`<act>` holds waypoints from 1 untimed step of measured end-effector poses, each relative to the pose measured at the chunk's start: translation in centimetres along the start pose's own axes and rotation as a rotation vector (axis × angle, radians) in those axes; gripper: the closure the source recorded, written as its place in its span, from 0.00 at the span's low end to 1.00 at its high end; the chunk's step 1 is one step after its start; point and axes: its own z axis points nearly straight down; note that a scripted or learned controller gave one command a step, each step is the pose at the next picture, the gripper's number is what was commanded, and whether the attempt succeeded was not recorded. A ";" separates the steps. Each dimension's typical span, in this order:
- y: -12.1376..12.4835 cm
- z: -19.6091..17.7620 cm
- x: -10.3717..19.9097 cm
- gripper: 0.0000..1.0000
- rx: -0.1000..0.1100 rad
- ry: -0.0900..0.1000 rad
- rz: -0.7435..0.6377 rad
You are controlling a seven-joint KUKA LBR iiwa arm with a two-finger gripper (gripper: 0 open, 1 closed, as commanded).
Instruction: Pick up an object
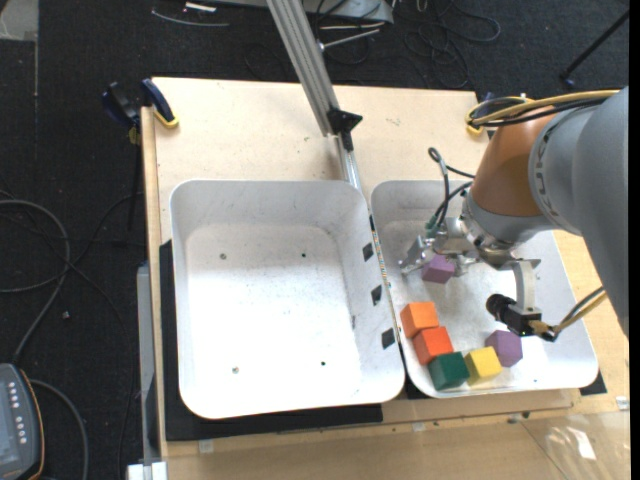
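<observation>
Camera view: my gripper point(437, 264) hangs in the right bin point(560, 373), fingers clenched on a purple block point(438, 269). 5 other blocks lie nearby along the bin's front edge.

Fixed overhead camera, slanting down on both bins point(190, 208).

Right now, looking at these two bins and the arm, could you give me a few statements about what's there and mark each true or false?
1. The blocks lie in the right bin. True.
2. A purple block sits at the gripper. True.
3. The green block is in the left bin. False: it lies in the right bin, beside the yellow block.
4. There are three orange blocks. False: two, one next to the other.
5. The arm comes in from the left. False: from the right.
</observation>
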 end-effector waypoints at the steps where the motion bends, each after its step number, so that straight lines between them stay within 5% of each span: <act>1: 1.7 -0.2 -1.4 0.00 -0.002 0.000 -0.002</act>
